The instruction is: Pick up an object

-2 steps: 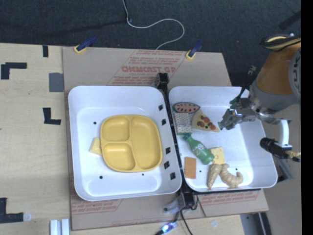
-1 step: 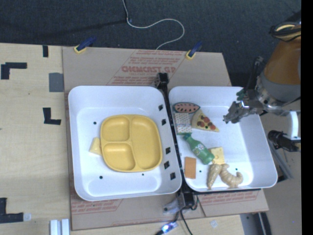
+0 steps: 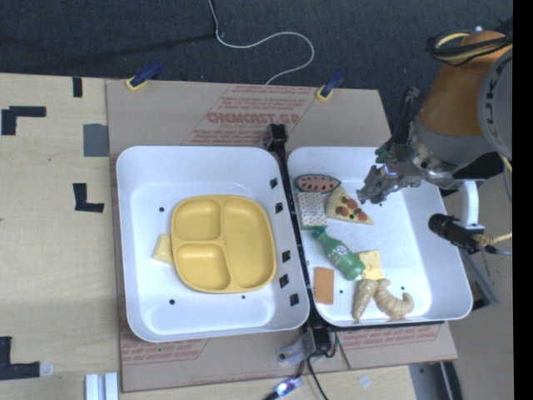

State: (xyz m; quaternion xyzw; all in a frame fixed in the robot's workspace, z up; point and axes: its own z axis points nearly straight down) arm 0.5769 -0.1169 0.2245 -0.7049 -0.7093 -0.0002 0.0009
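Hovering over the right bin

Reaching in from the right, the grey and orange arm (image 3: pixel 466 98) puts its hand (image 3: pixel 372 186) low over the upper part of the right bin (image 3: pixel 433 265). The dark fingers hang just beside a toy pizza slice (image 3: pixel 348 208); whether they touch it, or how far apart they stand, cannot be told from this slant, and nothing shows between them.

The right bin carries a small crowd of toy food. A dark oval piece with red on it (image 3: pixel 316 182) lies near the top left corner, with a checked card (image 3: pixel 311 211) below it. A green bottle (image 3: pixel 339 253) lies tilted in the middle, a yellow cheese wedge (image 3: pixel 371 262) just beside its lower end. An orange block (image 3: pixel 323 285) sits near the left wall, and two pale, lumpy pieces (image 3: pixel 381 298) rest near the front wall.

The left bin (image 3: pixel 141 223) holds a yellow divided plate (image 3: pixel 223 242), with a pale yellow scrap (image 3: pixel 161 247) peeking from under its left edge. Both bins sit on cardboard (image 3: pixel 241 115) spread on the table (image 3: pixel 50 223).
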